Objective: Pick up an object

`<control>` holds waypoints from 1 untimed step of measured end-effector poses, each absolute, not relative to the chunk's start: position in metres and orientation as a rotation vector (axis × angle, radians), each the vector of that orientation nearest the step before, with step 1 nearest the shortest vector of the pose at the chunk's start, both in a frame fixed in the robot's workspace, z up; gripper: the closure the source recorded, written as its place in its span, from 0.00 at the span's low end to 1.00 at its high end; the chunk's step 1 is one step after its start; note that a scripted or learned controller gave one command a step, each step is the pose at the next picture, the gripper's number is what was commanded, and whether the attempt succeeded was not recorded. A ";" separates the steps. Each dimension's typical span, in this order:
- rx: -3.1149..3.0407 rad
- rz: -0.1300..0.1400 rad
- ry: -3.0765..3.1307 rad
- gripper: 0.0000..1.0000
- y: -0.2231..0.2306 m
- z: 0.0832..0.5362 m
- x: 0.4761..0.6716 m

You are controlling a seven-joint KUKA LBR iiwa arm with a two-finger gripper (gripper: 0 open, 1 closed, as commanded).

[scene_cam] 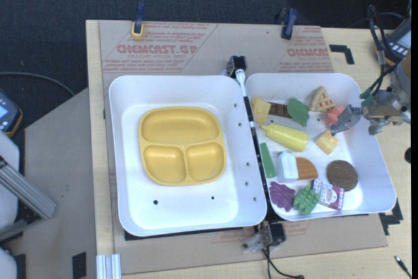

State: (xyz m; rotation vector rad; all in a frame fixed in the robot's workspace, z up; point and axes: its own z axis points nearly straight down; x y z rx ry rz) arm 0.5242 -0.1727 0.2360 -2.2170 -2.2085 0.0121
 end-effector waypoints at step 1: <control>-2.221 0.000 -2.221 0.00 -0.172 0.243 0.527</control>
